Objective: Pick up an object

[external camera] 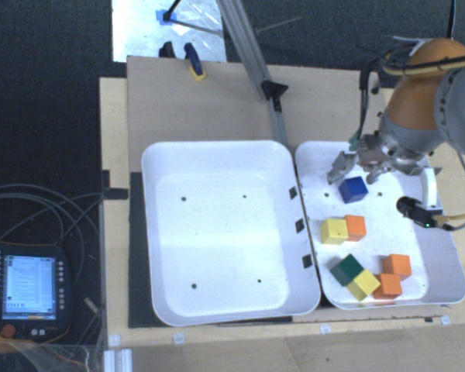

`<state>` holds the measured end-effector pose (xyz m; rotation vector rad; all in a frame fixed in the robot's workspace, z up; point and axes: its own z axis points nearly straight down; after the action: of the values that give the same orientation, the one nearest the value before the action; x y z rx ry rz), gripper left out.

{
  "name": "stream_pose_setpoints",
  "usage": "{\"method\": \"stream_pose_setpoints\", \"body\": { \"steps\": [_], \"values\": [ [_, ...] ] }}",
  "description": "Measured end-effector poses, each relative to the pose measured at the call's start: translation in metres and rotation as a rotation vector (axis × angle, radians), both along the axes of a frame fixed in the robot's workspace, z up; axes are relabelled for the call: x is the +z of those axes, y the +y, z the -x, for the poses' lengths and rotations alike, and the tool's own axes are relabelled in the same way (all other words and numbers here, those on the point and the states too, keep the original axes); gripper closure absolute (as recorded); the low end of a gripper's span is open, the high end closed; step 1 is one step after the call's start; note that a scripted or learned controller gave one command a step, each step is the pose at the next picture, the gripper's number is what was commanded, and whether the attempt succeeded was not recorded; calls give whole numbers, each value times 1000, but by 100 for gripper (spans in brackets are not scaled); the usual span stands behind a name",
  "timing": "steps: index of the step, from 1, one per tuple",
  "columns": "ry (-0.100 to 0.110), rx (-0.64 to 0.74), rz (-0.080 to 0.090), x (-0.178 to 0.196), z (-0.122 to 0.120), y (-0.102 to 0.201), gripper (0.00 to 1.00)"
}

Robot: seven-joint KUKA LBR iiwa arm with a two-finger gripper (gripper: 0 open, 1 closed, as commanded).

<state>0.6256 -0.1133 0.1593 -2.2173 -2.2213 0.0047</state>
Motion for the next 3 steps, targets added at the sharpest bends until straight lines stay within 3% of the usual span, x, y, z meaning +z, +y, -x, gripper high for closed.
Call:
{"method": "stream_pose_setpoints", "body": {
  "steps": [1,2,3],
  "values": [
    [-15,0,8,-44,-4,-3,0],
    [-21,2,6,-30,-6,-2,100],
    [-11,3,1,16,-9,3,100]
  ]
}}
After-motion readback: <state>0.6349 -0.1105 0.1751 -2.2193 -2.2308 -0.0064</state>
